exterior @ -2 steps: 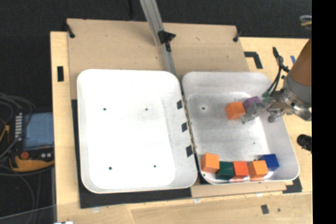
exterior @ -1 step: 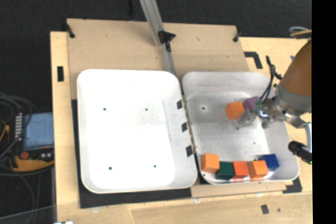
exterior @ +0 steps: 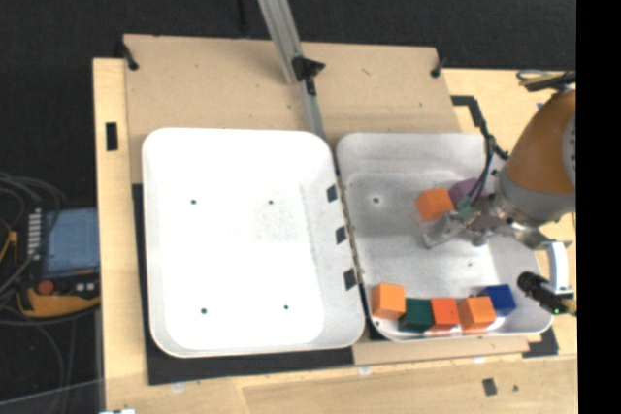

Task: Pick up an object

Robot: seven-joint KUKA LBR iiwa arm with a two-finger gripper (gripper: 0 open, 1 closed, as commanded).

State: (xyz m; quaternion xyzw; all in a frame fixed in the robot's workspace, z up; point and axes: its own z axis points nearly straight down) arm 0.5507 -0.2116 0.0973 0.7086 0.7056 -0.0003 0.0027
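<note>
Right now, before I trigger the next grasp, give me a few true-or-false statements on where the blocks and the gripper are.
1. All the blocks lie in the right bin. True.
2. The gripper is over the left bin. False: it is over the right bin, beside an orange block.
3. A row of blocks sits along the right bin's near edge. True: orange, green, orange, orange and blue.
4. The blue block is at the left end of that row. False: it is at the right end.
5. A purple block lies next to the orange block near the gripper. True.
</note>
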